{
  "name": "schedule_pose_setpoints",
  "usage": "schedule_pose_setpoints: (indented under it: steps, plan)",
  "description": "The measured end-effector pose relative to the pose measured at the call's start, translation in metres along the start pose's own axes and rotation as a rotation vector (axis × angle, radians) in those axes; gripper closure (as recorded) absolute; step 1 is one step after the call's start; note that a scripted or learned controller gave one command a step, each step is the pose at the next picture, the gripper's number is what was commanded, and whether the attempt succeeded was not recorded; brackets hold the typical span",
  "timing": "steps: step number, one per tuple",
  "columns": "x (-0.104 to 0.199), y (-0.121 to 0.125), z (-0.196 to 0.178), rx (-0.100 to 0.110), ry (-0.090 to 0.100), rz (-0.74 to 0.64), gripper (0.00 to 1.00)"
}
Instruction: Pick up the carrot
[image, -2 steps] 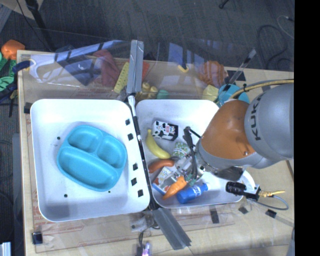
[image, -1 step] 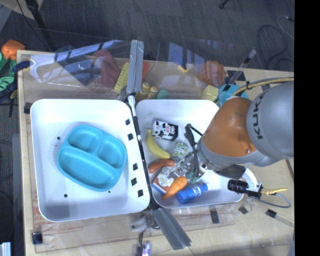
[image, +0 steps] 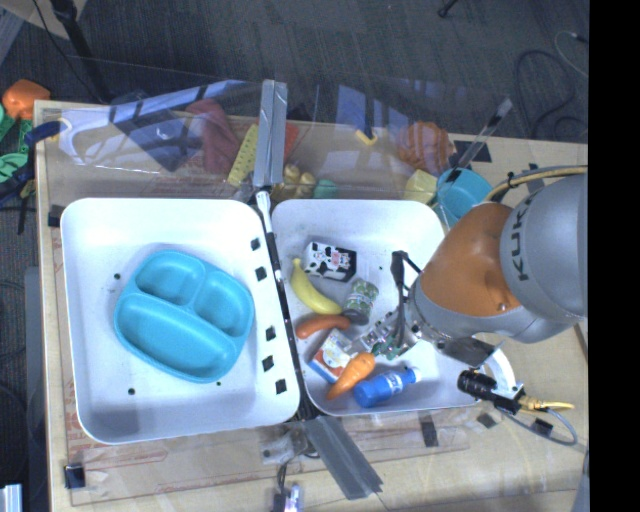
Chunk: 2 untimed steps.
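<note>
One carrot (image: 352, 372) lies just below my claw (image: 385, 340). I cannot tell its grip. Next I go down.

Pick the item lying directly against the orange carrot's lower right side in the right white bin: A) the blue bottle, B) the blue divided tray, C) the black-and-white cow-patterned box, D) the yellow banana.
A: the blue bottle lies right beside the orange carrot, low in the right white bin.
</note>
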<state>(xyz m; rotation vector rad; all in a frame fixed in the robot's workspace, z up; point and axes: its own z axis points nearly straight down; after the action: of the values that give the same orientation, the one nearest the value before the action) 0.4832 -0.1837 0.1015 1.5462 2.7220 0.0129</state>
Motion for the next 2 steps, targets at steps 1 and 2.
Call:
schedule_pose_setpoints:
  steps: [1, 2]
  plan:
    - [-0.006, -0.002, -0.001, -0.003, -0.017, 0.006, 0.00]
    - [0.008, 0.060, 0.001, -0.001, -0.009, -0.065, 0.00]
